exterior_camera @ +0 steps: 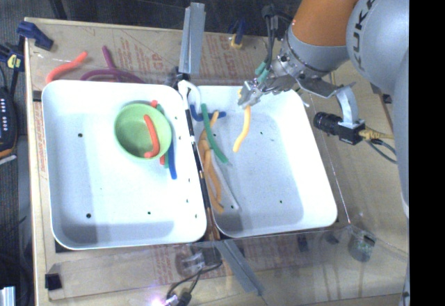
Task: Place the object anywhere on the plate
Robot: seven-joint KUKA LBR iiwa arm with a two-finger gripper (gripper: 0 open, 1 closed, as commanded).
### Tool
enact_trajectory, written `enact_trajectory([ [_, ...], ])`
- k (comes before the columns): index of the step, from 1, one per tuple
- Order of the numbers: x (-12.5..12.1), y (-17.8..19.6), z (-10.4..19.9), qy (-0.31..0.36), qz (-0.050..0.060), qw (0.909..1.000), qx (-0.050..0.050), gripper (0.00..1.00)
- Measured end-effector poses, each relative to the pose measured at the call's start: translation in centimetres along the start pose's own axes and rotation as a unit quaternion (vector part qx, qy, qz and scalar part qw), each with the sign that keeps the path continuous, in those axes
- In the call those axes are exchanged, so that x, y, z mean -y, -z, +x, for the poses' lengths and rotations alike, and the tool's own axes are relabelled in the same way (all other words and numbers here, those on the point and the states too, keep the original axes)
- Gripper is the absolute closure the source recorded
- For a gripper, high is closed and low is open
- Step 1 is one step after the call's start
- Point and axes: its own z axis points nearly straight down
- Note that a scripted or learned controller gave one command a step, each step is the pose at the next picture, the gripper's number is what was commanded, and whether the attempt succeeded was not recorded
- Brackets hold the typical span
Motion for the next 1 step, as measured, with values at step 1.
enact_trajectory([
  [1,0.0,-0.01,0.0,0.0,0.0,1.0,0.0,0.0],
])
